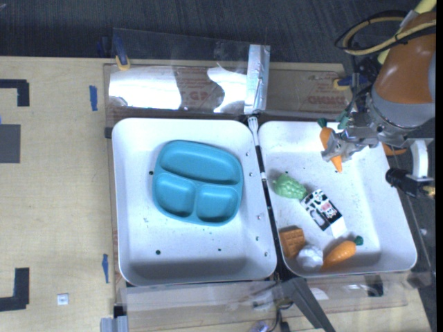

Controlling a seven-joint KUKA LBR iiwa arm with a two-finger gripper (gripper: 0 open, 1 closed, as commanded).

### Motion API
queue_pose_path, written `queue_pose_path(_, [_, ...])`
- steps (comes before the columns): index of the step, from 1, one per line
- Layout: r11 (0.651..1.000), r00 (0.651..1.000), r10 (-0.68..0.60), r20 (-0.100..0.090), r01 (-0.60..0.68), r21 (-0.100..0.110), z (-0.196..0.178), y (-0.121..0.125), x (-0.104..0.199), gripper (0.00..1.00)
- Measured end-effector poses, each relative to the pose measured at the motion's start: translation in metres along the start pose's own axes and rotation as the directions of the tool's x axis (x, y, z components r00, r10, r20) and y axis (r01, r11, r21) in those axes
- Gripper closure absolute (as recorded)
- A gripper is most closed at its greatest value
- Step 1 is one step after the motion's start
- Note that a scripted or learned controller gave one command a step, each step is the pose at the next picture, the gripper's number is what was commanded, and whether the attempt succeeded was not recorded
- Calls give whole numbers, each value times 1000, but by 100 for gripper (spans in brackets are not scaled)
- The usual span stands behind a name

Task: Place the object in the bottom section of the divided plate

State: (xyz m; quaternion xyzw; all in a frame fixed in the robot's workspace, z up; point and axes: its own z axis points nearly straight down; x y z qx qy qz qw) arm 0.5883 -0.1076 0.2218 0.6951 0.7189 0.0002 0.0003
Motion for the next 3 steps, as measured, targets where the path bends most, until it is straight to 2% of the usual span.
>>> queue_pose_path(1, [996, 996, -92, -3, 92, 5, 29, -2, 101, 100])
queue_pose_path(2, [988, 988, -156, -1, 156, 0, 39, 17, 182, 100])
queue_pose_path(3, [988, 988, -153, 0, 153, 0, 39, 17, 180, 0])
